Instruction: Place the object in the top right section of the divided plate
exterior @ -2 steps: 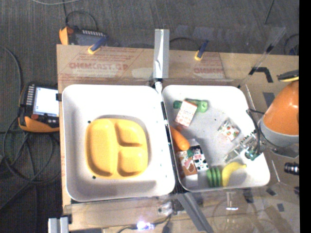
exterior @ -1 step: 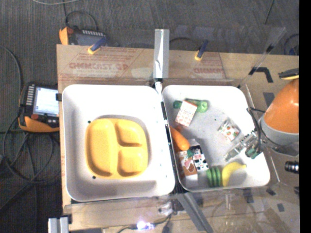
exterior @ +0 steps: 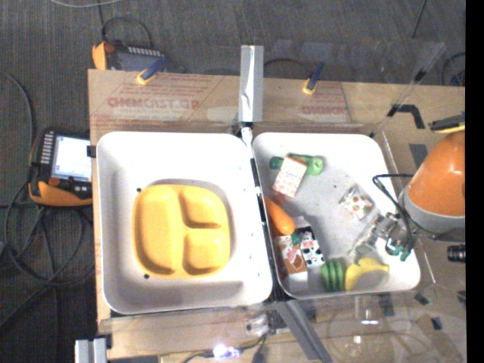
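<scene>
A yellow divided plate [exterior: 181, 228] lies in the left white bin [exterior: 113, 172]; one large section is on its left and two smaller ones on its right. Several objects lie in the right bin [exterior: 355, 146]. My gripper [exterior: 380, 235] hangs low over that bin's right side, just above a yellow toy [exterior: 367, 273] and right of a small clear packet [exterior: 355, 202]. The arm's orange band [exterior: 446, 174] is at the right edge. Nothing can be made out between the fingers.
The right bin also has a green toy [exterior: 311, 163], a small pale carton [exterior: 289, 177], an orange carrot [exterior: 280, 217], a printed box [exterior: 299, 251] and a green ribbed piece [exterior: 332, 274]. A metal post [exterior: 250, 82] stands behind the bins.
</scene>
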You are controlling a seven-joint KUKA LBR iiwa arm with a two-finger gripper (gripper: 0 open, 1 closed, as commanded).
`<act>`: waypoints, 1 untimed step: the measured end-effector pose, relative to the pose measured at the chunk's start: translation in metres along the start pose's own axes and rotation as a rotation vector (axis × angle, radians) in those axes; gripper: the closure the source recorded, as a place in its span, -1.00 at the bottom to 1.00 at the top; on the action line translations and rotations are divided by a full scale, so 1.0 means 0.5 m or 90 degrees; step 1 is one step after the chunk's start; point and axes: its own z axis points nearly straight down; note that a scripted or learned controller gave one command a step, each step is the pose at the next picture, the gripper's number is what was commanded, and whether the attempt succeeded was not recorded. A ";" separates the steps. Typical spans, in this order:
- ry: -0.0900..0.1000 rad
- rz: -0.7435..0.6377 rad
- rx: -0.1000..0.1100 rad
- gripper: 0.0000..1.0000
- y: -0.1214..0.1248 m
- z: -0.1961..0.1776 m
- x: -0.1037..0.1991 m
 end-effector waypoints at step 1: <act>0.000 -0.001 -0.002 1.00 0.005 -0.017 0.000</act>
